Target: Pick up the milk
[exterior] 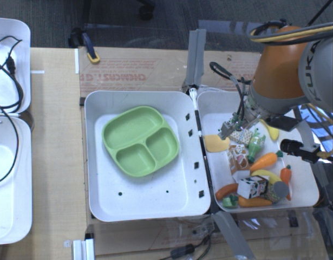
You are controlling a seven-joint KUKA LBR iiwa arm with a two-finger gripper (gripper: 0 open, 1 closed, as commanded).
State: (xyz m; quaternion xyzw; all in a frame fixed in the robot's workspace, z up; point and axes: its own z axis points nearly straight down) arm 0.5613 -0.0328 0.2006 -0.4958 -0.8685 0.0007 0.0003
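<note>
My fingers (231, 128) hover at ten o'clock in the right bin (312, 196); whether apart or together, I cannot tell. The milk (252, 187) sits toward six o'clock, hemmed by carrots (263, 161), untouched.

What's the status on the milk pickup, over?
Pincer low over right bin, nothing seen held. Milk carton lies near front edge, untouched. Carrots, banana crowd it.

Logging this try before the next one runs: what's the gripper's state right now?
Gripper: cannot be told; it hangs low over the right bin, apart from the milk, nothing seen held.
</note>
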